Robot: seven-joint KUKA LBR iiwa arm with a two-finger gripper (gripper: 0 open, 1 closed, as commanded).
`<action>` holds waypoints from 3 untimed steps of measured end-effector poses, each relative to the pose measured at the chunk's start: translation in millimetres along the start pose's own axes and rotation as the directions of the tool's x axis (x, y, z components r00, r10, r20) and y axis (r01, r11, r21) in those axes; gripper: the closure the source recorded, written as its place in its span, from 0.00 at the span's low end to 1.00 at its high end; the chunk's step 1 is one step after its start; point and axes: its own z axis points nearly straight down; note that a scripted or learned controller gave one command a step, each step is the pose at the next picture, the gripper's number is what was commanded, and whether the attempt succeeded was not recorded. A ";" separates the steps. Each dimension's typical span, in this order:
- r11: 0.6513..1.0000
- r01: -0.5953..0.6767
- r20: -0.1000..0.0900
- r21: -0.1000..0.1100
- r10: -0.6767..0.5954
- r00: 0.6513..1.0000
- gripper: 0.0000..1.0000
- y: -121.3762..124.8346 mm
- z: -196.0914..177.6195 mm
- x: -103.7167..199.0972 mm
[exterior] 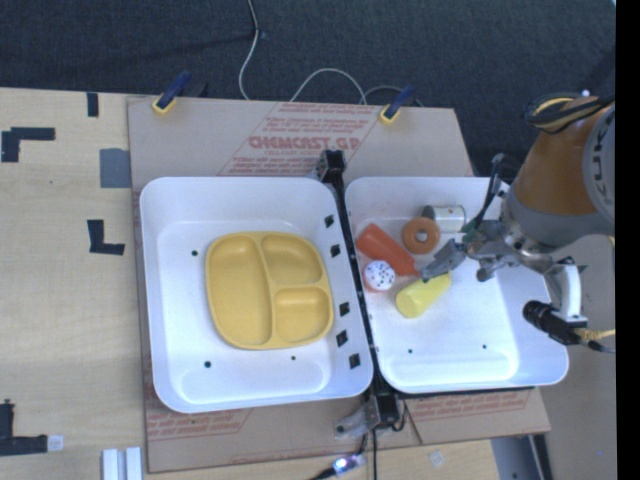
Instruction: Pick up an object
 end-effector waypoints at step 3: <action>1.000 0.001 0.001 -0.008 -0.001 1.000 1.00 6.1 -6.7 3.8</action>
